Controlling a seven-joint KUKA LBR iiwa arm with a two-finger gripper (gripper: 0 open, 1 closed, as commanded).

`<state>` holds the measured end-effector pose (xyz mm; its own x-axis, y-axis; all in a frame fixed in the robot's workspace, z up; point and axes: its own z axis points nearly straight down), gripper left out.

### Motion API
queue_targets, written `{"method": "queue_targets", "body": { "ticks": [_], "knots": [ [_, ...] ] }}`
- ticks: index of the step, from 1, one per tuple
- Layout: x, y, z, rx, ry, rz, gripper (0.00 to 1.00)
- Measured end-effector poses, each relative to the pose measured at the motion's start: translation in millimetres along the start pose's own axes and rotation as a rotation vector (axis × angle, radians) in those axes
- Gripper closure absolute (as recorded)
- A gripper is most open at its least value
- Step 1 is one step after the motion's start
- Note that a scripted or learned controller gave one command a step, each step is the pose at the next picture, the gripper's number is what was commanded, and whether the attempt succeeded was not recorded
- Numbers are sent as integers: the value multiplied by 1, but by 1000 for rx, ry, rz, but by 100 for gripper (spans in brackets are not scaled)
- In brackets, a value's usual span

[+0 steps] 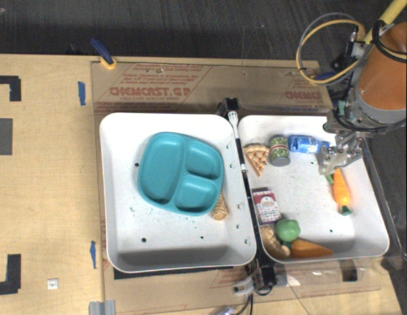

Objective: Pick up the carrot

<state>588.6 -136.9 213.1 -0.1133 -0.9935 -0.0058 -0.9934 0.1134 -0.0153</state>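
Cardboard sheet [151, 84] reads "CHEMCAST GP". End effector [336, 157] hangs over the right bin [374, 231], at the carrot [341, 189] top; finger state unclear.

You get even, diffuse light from overhead, bright enough to read colours cleanly. The two white bins [118, 195] come close to washing out on their floors, yet you can still make out small dark specks there. Shadows are soft and short: a faint one hugs the teal tray [180, 172] along its lower edge. The dark floor [190, 12] at the top stays dim and grainy. Focus is slightly soft everywhere; the print on the cardboard [151, 84] reads fuzzy.
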Motion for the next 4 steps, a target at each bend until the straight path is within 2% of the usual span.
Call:
{"method": "queue_targets", "body": {
  "ticks": [1,2,3,4],
  "knots": [
    [0,0,-7,0,-6,7,100],
    [-70,-59,-8,-6,-2,194,100],
    [-67,-59,-8,-6,0,198,0],
    [-6,-3,88,-20,4,227,0]
  ]
}}
